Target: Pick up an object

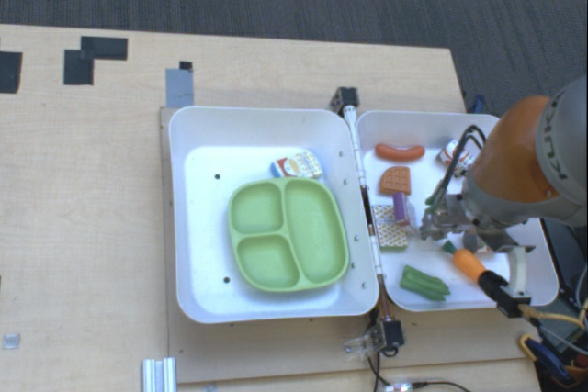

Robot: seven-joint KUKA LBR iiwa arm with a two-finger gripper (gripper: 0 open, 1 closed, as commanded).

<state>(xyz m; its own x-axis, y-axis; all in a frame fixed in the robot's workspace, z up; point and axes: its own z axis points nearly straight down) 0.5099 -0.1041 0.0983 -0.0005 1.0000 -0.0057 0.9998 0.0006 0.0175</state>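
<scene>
- Camera view, far left of the gripper: the left bin (179,225) holds a green divided plate (288,235) with three compartments, and a small white packet (297,165) lies touching the plate's far rim.
- Nearer the gripper, in the right bin (542,282): a red sausage (401,151) by the far wall, a brown toast-like piece (396,179) on a purple stick below it, and a waffle-patterned square (390,226).
- A green pepper-like toy (424,283) lies below and left of the gripper.
- The gripper (439,229) hangs low over the bin's middle, beside the waffle square; whether it is open, closed or gripping anything, I cannot tell.
- An orange carrot-like toy (468,263) sits just right of and below it, under the grey arm (528,170).
</scene>
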